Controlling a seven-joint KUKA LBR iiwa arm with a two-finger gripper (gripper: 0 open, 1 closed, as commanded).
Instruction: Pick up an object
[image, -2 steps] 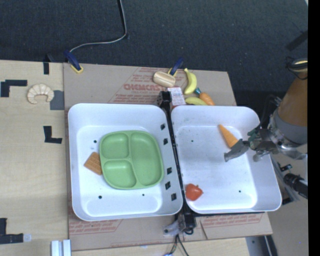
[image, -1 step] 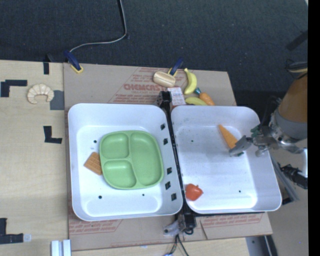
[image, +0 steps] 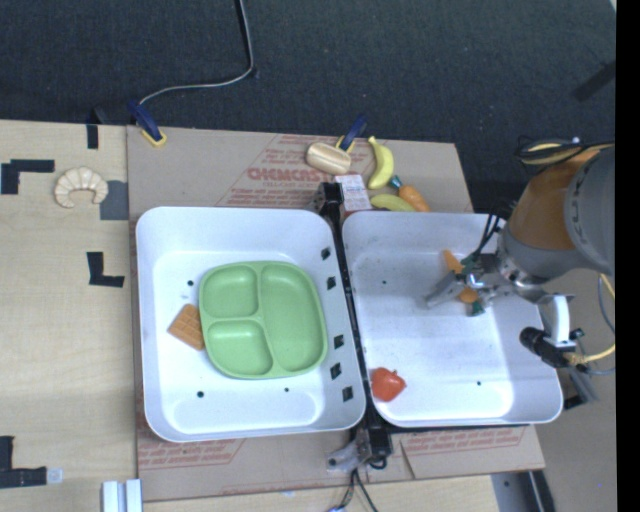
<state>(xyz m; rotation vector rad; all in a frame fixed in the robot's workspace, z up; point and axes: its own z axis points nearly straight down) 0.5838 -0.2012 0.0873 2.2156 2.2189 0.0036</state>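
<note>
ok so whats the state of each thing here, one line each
tool: low in the right bin, at a small orange piece
green plate: flat, upright, in the left bin
cracker: partly under the plate's left edge
red toy: lying at the right bin's near left corner
croissant: on the bench, outside the bins
bananas: behind the bins

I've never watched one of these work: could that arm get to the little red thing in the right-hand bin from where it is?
Probably yes. The red toy lies alone by the right bin's near-left corner, nothing on top of it. The gripper hovers in the same bin, open floor between them.
</note>
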